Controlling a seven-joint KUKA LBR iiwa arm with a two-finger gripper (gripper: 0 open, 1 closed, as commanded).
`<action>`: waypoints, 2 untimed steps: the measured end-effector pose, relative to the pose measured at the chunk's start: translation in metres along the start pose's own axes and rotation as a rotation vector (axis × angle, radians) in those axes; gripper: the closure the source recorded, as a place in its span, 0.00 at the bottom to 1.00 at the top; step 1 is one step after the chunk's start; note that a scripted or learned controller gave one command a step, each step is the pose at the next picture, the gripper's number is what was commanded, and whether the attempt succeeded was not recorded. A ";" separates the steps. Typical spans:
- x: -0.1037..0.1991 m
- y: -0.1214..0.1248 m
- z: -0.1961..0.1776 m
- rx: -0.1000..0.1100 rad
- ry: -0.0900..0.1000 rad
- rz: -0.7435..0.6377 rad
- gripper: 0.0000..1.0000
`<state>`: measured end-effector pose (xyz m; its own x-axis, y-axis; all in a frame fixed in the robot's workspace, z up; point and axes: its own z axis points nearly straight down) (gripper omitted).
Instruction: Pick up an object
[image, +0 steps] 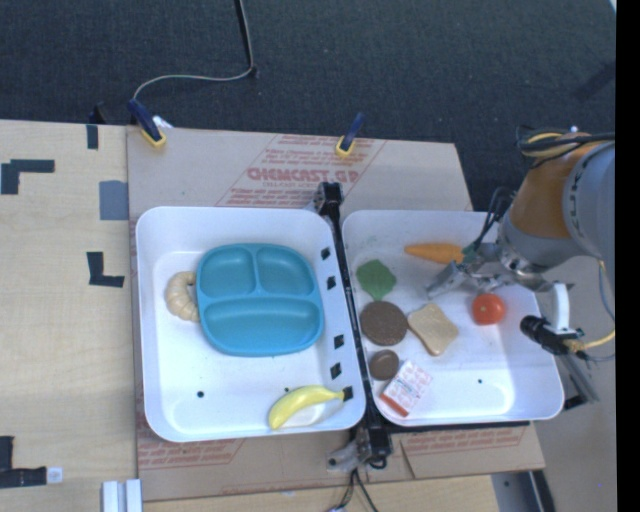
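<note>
The right bin (520, 395) holds an orange carrot (433, 252), a green piece (376, 278), a large brown disc (383, 323), a small brown disc (384, 364), a slice of toast (432, 328), a red tomato (488, 309) and a red-and-white packet (405, 388). My gripper (467, 278) is low in this bin, just below the carrot's right end and up-left of the tomato. It looks open, with nothing between its fingers.
The left bin (160, 390) holds a blue divided plate (260, 299), a beige pastry (181, 296) at the plate's left and a yellow banana (300, 404) near the front. A black divider (340, 300) separates the bins. The arm (560, 205) comes in over the right bin's right side.
</note>
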<state>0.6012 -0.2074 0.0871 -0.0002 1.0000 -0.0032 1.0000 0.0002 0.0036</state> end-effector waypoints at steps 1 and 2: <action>-0.016 -0.066 0.000 -0.002 0.002 0.000 0.00; -0.018 -0.065 -0.011 -0.006 -0.002 0.000 1.00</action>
<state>0.5360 -0.2249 0.0979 0.0001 1.0000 -0.0051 1.0000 0.0000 0.0092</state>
